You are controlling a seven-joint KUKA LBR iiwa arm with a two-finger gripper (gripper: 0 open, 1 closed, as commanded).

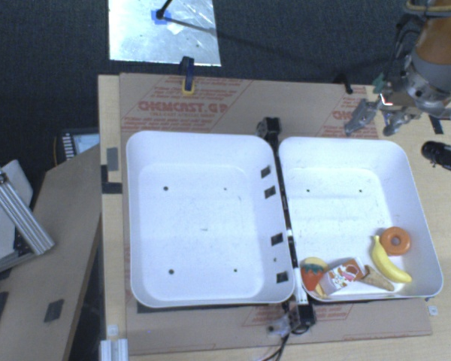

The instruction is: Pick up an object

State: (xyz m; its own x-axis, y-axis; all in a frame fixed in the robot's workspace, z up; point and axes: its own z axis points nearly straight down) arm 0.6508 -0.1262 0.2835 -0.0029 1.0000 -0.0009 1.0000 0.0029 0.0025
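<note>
Yellow banana (389,262), orange doughnut (395,240), white bins (146,164), brown printed cardboard (210,100)

Looks to me like a robotics lab, not a home or shop. My arm (436,47) works over a bench (210,100) topped with printed brown board, two white bins (203,145) clipped side by side. Aluminium framing (11,201) stands at left. A metal sheet (161,21) marked with blue tape lies on dark carpet. Toy food (391,258) serves as test pieces.
</note>
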